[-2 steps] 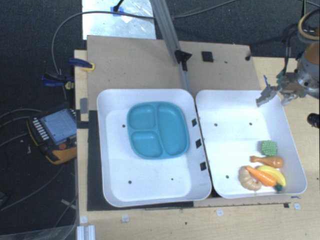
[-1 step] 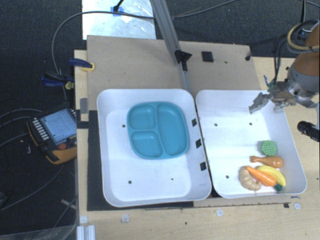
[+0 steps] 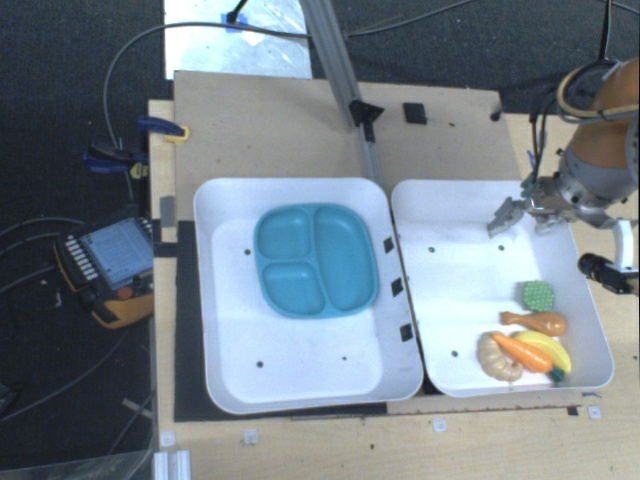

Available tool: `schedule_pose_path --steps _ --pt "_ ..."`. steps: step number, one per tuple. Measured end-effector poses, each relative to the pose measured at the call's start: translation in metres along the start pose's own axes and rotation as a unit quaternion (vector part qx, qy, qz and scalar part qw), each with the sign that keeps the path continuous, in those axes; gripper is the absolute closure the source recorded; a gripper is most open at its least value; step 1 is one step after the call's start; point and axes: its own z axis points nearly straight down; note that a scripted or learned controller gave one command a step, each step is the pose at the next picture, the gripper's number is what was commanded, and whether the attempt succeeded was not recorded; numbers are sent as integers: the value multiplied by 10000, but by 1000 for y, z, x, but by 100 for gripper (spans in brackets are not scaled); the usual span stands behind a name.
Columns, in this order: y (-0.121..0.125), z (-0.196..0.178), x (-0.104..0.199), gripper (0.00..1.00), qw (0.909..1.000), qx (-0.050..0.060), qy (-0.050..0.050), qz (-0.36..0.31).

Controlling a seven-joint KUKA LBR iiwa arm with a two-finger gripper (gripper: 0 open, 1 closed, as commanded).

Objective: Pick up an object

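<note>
The left bin (image 3: 300,368) bears a blue divided plate (image 3: 317,260) near its centre. In the right bin (image 3: 450,298), the toy food clusters at five o'clock: a green block (image 3: 538,294), a drumstick (image 3: 537,321), a carrot (image 3: 521,351) across a banana (image 3: 548,350) and a tan piece (image 3: 496,359). At one o'clock the gripper (image 3: 523,215) hangs over the rim, fingers spread, grasping nothing, well apart from the toys.
</note>
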Motion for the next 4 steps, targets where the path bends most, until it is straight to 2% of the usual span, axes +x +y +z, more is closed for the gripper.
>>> schedule_pose_path --steps 1,2,4 --pt "0 52 0 0 10000 4 4 0" --pt "2 37 0 100 10000 -37 -10 -15" --pt "8 -64 3 100 10000 -49 -9 -13"
